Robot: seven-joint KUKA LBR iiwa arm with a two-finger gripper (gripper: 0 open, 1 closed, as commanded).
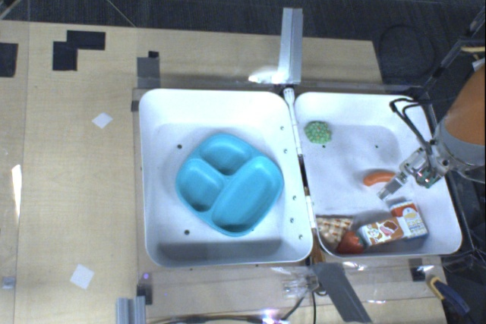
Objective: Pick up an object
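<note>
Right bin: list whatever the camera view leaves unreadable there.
- Claw: too small and blurred to tell whether it touches the orange sausage-shaped item.
- Carton: print too small to read.
- Red and brown items at the right bin's front corner: partly hidden by the rim, identity unclear.

right bin: orange sausage-like piece (374,178) mid, green ball (318,133) top-left, juice carton (392,226) flat along front wall.
</note>
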